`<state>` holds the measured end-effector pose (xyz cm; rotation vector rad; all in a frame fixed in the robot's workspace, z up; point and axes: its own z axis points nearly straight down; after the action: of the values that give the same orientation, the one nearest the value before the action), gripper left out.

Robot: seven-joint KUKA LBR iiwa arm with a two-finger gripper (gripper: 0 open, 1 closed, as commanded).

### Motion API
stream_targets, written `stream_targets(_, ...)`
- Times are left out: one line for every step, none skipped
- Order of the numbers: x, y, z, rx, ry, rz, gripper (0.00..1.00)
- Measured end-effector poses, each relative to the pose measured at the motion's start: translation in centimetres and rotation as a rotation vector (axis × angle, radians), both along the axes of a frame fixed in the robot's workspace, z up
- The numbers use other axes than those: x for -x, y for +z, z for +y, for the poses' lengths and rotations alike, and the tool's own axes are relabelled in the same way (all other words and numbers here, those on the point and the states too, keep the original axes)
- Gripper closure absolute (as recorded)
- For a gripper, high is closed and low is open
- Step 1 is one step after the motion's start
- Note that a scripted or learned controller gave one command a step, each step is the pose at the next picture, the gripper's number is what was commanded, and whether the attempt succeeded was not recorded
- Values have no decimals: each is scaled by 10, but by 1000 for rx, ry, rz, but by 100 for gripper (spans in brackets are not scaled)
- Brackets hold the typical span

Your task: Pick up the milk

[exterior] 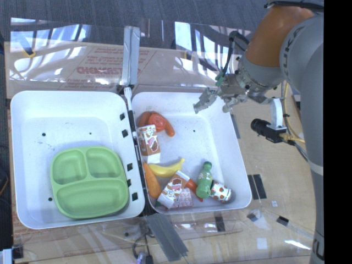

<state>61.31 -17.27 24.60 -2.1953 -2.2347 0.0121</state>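
- We log the grey two-finger gripper (213,100) with fingers spread and nothing between them, above the right white bin's (234,142) far edge.
- We log the white-and-red milk carton (149,143) well apart, down-left of the gripper, beside a yellow banana (166,167).

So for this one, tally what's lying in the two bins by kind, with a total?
Left bin:
Green divided plate: 1

Right bin:
Cartons: 2, upright and lying
Banana: 1
Green bottle: 1
Carrot: 1
Red item, kind unclear: 1
Small red-and-white container: 1

Total: 8
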Motion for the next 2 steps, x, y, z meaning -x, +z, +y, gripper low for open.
stream_targets(-1,7,1,0,7,4,100)
stream_targets(22,15,94,-1,265,-5,100)
